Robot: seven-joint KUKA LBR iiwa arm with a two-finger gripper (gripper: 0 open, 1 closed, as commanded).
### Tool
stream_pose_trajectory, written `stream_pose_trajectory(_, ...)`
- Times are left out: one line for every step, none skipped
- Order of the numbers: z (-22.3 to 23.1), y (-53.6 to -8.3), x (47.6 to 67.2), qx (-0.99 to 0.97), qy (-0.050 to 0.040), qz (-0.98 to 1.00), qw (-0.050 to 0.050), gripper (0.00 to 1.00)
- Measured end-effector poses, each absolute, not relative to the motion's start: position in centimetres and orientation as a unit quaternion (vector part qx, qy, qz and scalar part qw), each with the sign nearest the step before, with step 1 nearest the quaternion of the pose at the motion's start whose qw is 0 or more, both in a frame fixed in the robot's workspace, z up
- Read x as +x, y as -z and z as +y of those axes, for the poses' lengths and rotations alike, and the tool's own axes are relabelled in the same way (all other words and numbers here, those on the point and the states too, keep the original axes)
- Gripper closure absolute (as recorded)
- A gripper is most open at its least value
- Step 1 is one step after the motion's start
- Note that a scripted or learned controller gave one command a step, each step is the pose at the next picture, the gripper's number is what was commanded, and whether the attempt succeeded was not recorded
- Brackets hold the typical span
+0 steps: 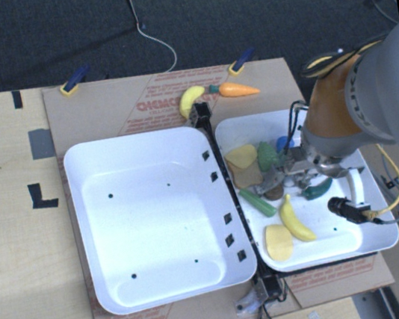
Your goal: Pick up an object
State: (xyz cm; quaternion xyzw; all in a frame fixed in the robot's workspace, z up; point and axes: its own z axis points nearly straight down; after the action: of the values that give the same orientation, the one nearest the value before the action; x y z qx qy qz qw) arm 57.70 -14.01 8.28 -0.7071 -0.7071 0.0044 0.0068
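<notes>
The right bin (372, 240) holds several toy foods. A yellow banana (295, 221) and a pale yellow block (278, 242) lie near its front. A green stick (256, 203) lies by the left wall, with a yellowish piece (241, 157), a green pepper (267, 156) and a brown item (250, 176) behind it. A teal piece (317, 189) lies to the right of the wrist. My gripper (287, 176) is down among the pile in the middle of this bin, just right of the brown item. The wrist hides what lies under it.
The left bin (148, 216) stands beside the right one. Behind the bins, on the cardboard, lie a second banana (190, 101) and an orange carrot (238, 90). A black cable part (346, 208) hangs over the right bin's right side.
</notes>
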Motion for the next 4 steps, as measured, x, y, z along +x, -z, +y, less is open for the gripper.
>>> stream_pose_trajectory(-13.0,-8.3,64.0,-0.708,-0.0100,-0.706,0.011,0.00)
stream_pose_trajectory(-13.1,-9.2,63.7,-0.708,-0.0126,-0.706,0.014,1.00)
stream_pose_trajectory(-2.2,-19.1,61.0,-0.703,0.0043,-0.711,-0.001,1.00)
stream_pose_trajectory(6.5,-18.4,65.9,-0.703,0.0019,-0.711,0.001,1.00)
